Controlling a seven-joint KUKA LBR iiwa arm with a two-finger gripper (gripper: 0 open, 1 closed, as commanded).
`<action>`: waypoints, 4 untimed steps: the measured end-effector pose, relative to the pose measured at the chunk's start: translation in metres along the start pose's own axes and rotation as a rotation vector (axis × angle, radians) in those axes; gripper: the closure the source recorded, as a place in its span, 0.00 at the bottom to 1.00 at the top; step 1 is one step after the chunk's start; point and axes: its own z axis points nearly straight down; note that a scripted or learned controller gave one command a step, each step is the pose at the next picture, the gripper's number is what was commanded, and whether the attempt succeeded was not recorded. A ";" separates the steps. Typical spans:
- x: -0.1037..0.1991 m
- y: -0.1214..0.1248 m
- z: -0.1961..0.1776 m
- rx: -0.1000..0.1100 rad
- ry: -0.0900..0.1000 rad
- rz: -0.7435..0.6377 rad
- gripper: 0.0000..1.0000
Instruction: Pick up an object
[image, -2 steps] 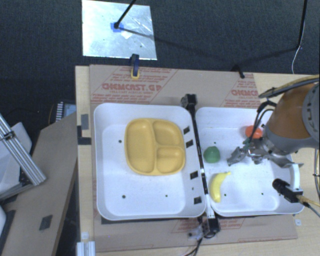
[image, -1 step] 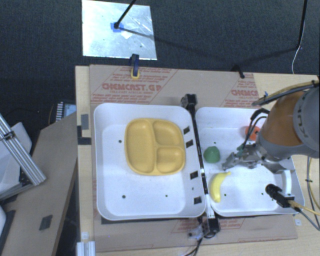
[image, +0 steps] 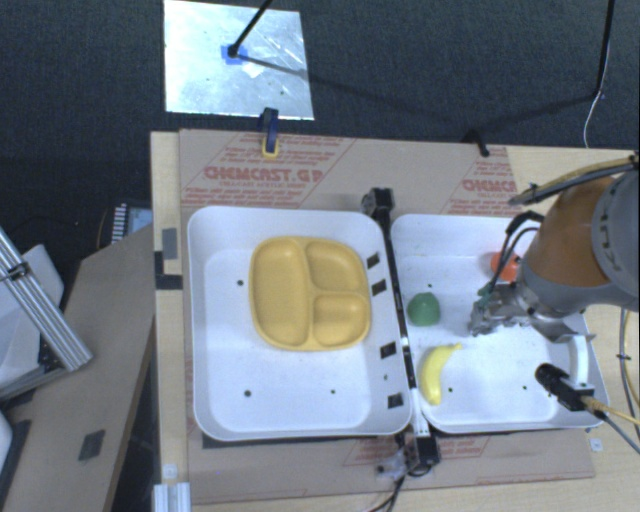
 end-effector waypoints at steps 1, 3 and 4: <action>-0.008 -0.005 -0.057 -0.004 -0.002 0.001 1.00; -0.008 -0.008 -0.130 -0.002 0.000 -0.005 1.00; 0.041 0.009 -0.136 -0.001 0.002 -0.011 1.00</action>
